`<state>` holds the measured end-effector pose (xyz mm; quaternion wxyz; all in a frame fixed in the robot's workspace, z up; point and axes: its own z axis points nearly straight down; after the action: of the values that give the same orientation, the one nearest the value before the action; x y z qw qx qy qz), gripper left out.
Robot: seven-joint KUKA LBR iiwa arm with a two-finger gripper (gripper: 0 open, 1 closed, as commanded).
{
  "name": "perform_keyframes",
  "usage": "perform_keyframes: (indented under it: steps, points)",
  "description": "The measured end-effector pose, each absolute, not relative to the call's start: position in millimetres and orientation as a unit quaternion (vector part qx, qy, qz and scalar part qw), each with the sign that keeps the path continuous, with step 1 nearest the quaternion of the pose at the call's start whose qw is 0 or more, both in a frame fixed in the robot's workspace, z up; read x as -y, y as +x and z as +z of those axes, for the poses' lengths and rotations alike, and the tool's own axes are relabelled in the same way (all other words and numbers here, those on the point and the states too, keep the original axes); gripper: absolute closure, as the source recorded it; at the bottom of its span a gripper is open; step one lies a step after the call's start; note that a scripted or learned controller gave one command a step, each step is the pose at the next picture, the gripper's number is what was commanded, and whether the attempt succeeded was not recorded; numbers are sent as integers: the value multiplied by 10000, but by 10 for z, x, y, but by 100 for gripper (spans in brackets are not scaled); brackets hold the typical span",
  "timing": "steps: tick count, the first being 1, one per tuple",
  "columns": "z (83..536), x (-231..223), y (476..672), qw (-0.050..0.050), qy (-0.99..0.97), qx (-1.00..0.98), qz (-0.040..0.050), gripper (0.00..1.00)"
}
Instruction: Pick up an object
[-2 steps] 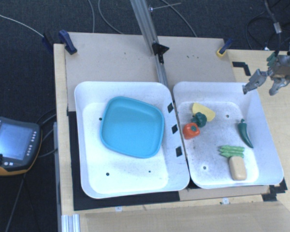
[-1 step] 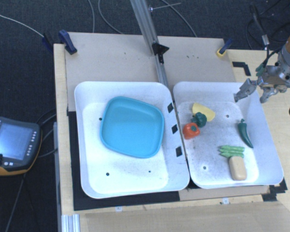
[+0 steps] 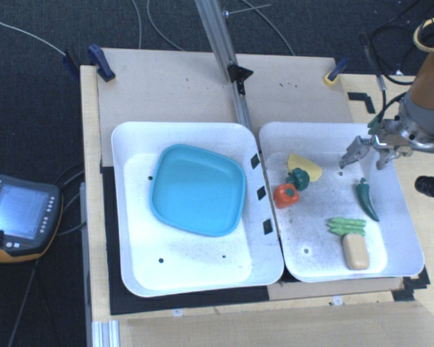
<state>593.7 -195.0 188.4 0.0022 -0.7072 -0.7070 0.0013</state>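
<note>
Two white bins sit side by side: the left bin [image 3: 130, 266] holds a blue plate [image 3: 197, 189], the right bin [image 3: 398, 255] a red toy [image 3: 286, 194], yellow piece [image 3: 306, 167], green pepper [image 3: 365, 199], green bundle [image 3: 346, 225] and tan block [image 3: 355, 251], while the gripper [image 3: 369, 152] hovers spread open at its far right, clasping nothing.

light: bright, even | shadows: soft, faint | focus: slightly soft

- I can read no text, label, brand or number anywhere from here.
- The handheld control pendant [image 3: 18, 219] left of the worktop [image 3: 173, 85] has a lit screen, but its contents are too blurred for me to read.
</note>
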Motion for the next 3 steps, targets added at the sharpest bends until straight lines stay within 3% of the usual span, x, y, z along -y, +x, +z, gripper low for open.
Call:
perform_keyframes:
  steps: [1, 2, 3]
  points:
    - [1414, 2025, 5964, 15, -7072, 7070, 10, 0]
    - [1549, 2026, 5980, -11, -7068, 7074, -6, 100]
    - [2029, 2054, 6075, -22, -7070, 7072, -13, 100]
